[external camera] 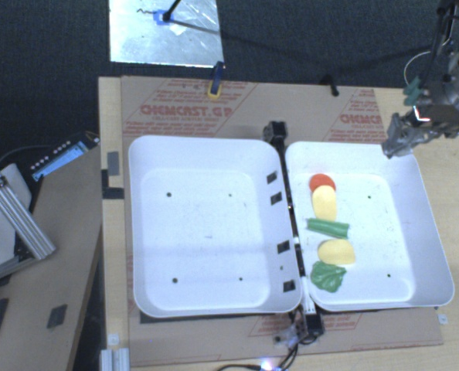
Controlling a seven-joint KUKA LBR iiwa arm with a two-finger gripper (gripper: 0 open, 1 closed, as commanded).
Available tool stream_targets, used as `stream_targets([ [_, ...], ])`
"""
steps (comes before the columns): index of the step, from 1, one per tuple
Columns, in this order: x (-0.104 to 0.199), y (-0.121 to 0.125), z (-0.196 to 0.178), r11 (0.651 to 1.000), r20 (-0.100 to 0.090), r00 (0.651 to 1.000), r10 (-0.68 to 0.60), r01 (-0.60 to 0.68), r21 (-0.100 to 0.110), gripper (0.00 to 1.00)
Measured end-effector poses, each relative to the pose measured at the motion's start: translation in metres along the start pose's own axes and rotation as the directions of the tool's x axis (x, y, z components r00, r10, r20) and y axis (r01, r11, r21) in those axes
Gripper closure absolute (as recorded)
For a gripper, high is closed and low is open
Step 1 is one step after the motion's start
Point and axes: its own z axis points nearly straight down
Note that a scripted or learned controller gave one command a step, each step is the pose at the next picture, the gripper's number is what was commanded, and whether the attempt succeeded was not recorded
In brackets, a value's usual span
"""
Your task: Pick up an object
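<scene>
Five small plastic food pieces (pixel 328 230) lie in a near-far row along the right white bin's (pixel 415 230) left side. Gripper (pixel 394 147) hovers over its far right rim, objects lying leftward and nearer; jaws' state unclear.

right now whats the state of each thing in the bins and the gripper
gripper: raised over the far right corner of the right bin, nothing visible between its fingers
red piece: lying in the right bin, touching the yellow piece below it
upper yellow piece: lying flat
green stick: lying crosswise
lower yellow piece: lying flat
green leafy piece: lying flat, nearest the front
right bin: holds all five pieces along its left side
</scene>
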Motion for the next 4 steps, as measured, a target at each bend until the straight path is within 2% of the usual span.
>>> stream_targets([
  [1,0.010,0.090,-0.011,1.000,0.000,1.000,-0.003,0.003,0.015,1.00],
  [2,0.014,0.173,-0.048,1.000,0.000,1.000,-0.003,0.003,0.013,1.00],
  [3,0.042,0.163,-0.066,1.000,-0.001,1.000,-0.003,0.004,0.018,1.00],
  [4,0.086,0.101,-0.067,1.000,-0.003,1.000,-0.005,0.005,0.021,1.00],
])
